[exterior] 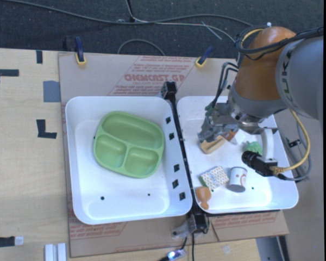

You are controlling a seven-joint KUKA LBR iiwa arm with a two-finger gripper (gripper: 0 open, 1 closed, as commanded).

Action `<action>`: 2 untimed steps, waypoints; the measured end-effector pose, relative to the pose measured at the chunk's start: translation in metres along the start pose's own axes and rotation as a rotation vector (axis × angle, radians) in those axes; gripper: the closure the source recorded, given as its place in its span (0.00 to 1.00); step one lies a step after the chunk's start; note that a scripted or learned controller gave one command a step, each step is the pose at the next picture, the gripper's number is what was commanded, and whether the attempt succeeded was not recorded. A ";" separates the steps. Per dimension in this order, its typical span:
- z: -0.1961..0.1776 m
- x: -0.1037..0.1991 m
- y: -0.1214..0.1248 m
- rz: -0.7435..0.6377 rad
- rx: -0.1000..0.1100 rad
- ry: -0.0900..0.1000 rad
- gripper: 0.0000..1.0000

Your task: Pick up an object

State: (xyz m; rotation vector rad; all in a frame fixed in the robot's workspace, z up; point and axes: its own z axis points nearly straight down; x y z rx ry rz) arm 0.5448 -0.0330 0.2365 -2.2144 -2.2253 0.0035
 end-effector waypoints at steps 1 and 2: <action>-0.006 0.056 0.010 -0.003 -0.002 0.002 1.00; 0.000 0.098 0.023 -0.001 -0.001 0.000 1.00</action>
